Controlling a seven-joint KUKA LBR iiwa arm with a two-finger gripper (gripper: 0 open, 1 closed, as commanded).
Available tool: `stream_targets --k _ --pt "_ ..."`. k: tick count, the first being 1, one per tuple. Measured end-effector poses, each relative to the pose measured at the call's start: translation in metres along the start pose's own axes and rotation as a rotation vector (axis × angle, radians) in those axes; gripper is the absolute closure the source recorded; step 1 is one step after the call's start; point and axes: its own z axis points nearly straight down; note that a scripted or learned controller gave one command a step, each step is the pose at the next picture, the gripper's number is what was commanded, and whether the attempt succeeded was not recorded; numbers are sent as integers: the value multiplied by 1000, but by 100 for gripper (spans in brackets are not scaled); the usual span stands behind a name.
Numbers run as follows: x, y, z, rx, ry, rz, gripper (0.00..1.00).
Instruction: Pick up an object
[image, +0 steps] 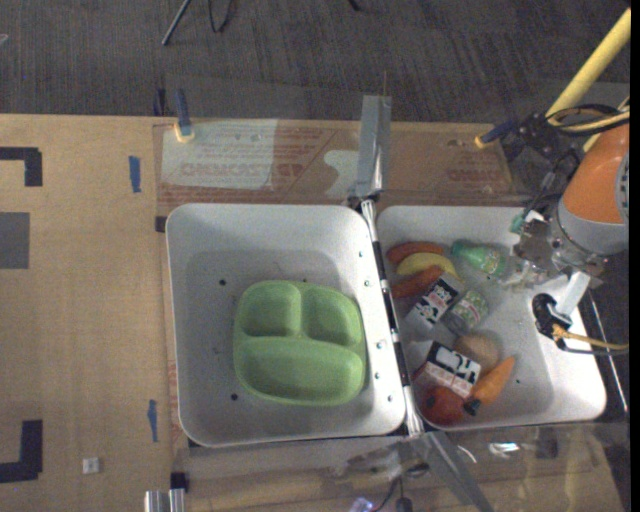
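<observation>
A robot claw (540, 262) hovers at the right bin's (580, 400) far edge, beside a green bottle (478, 260); its opening cannot be told. Nothing is picked yet. Next, it likely must descend onto one toy.

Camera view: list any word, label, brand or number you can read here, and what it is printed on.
No text can be read.
Clear sheet above the left bin: faint reddish print, too blurred.
Two black-and-white cartons in the right bin: markings too small.
Small can: label too blurred.
</observation>
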Motion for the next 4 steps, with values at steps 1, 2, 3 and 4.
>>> stream_targets --k 1,2,3,4 --pt "61 -4 -5 4 -9 -227 100" --pt "62 -3 -15 1 -10 -229 100" --pt "63 -2 -26 -3 -10 -231 100" --pt "63 -1 -36 -6 -11 -231 100"
